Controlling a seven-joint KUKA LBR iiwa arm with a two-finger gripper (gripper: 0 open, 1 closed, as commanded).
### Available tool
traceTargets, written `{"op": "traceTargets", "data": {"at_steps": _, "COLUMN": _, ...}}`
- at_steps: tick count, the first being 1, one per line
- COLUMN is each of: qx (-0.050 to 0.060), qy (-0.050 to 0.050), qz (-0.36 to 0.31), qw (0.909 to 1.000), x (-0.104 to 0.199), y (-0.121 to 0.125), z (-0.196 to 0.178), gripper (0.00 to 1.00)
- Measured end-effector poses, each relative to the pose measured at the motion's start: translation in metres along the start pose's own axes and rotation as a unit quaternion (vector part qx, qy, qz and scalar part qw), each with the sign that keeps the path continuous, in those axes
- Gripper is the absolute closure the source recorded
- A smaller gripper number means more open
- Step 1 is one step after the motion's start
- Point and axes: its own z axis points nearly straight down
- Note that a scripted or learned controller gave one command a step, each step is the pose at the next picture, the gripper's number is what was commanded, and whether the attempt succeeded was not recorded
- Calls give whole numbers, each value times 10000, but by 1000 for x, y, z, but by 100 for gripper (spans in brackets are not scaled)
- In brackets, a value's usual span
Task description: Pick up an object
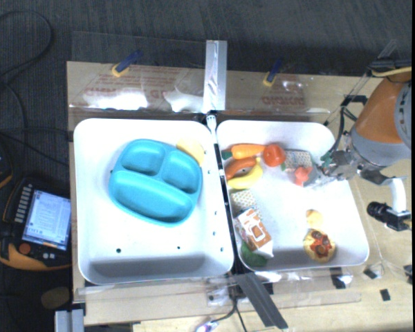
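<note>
Nearest the camera, in the right bin [346, 254], a small carton [253, 232] is seen lying against the left wall over something green, and a brown-and-red toy food [319, 245] is set by the front right corner, with a small yellow piece [313, 217] just behind it. Farther back a checkered piece [243, 199] lies by the left wall. At the far side a cluster is formed: a banana [243, 175], a carrot [247, 151] just behind it, a tomato [273, 155] touching the carrot's right end, then a grey piece [298, 159] and a small red piece [301, 176] beside it. The gripper [330, 166] is placed at the far right of this bin, just beside the red piece; whether it is open or closed cannot be told, and nothing is seen held. The arm [384, 120] is seen over the bin's right rim. In the left bin [90, 254] a blue divided tray [157, 180] is laid at a slant, with a yellow object [191, 151] tucked at its far right edge. Left of the bench, a handheld screen [40, 221] lies on the floor.
</note>
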Motion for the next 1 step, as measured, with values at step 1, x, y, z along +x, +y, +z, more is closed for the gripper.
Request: {"op": "traceTargets", "data": {"at_steps": 1, "qx": 0, "qy": 4, "qz": 607, "qw": 9982, "x": -16, "y": -56, "z": -52, "gripper": 100}}
